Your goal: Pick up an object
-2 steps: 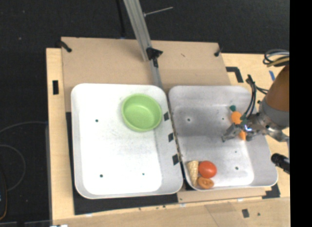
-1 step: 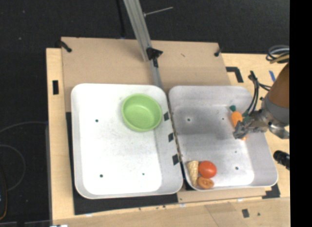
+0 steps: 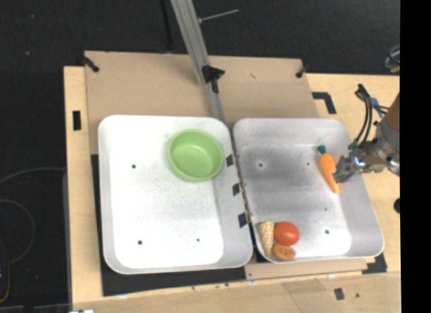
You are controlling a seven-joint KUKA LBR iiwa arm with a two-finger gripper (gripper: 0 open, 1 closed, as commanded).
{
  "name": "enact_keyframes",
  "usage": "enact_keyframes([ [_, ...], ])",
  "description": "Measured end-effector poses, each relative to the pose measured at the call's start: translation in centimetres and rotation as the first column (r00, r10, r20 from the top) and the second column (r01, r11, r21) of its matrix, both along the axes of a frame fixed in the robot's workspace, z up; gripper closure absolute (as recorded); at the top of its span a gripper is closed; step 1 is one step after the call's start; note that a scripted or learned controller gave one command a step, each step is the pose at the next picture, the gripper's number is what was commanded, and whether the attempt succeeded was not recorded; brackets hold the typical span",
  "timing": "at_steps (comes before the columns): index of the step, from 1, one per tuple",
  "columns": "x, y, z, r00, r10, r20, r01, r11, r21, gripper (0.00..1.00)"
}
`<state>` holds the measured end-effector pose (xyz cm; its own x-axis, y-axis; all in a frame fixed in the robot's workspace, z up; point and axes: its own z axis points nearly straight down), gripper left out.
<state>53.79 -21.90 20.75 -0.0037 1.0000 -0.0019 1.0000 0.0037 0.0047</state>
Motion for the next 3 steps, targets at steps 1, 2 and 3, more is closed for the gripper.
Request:
enact_keyframes([
  [1,0.2,-0.1,5.4,1.000,0.000,0.004,0.000,1.000,-0.001,1.00],
  [2,2.4,5.2,6.1,1.000,0.005,-0.001,-0.005,1.000,0.003,1.00],
  [3,4.3,9.6,6.5,1.000,0.004,-0.001,-0.004,1.000,0.002,1.00],
])
